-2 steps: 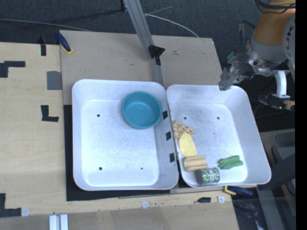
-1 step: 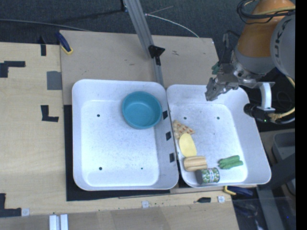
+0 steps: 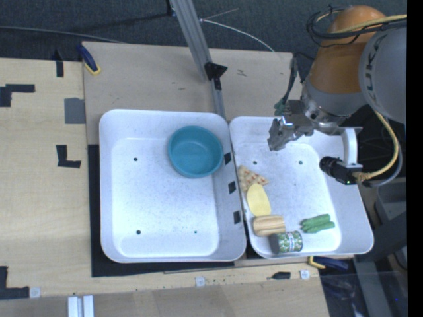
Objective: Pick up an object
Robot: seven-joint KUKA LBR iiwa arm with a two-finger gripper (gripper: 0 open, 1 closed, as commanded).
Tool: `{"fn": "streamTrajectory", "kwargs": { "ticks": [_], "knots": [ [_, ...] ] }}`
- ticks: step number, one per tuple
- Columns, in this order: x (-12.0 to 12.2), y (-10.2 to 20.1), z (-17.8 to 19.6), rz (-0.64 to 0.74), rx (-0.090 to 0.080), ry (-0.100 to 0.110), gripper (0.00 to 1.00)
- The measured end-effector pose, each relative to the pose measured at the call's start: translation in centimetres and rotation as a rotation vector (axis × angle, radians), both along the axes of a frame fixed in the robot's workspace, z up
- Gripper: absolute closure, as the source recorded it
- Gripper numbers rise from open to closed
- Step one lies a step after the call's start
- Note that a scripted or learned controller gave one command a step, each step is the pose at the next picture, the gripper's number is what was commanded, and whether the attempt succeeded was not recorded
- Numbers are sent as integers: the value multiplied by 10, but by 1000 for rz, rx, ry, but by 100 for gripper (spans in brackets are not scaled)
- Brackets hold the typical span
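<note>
A blue bowl (image 3: 195, 150) is sitting in the left bin (image 3: 119, 177), while a waffle piece (image 3: 252, 176), yellow piece (image 3: 258, 199), wooden block (image 3: 268, 225), jar (image 3: 288, 242) and green item (image 3: 316, 224) are crowding the right bin's (image 3: 344, 243) near corner. The hand (image 3: 280, 137) is hovering over that bin's far end, carrying nothing, and how far it is opening I cannot tell. Descending here risks closing on bare floor, and the tight cluster could be causing a slip.

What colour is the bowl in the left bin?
The bowl is blue-teal, seen clearly in the camera view.
</note>
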State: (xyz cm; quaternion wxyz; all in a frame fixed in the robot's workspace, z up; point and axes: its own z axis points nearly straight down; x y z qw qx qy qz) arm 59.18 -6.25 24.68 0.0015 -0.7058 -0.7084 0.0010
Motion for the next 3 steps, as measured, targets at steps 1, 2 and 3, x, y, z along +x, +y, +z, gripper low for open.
{"fn": "streamTrajectory", "kwargs": {
  "ticks": [1,2,3],
  "knots": [
    [-22,49,5,2,1,0,100],
    [-32,95,-7,2,0,1,100],
    [-62,147,-18,3,0,2,100]
  ]
}}
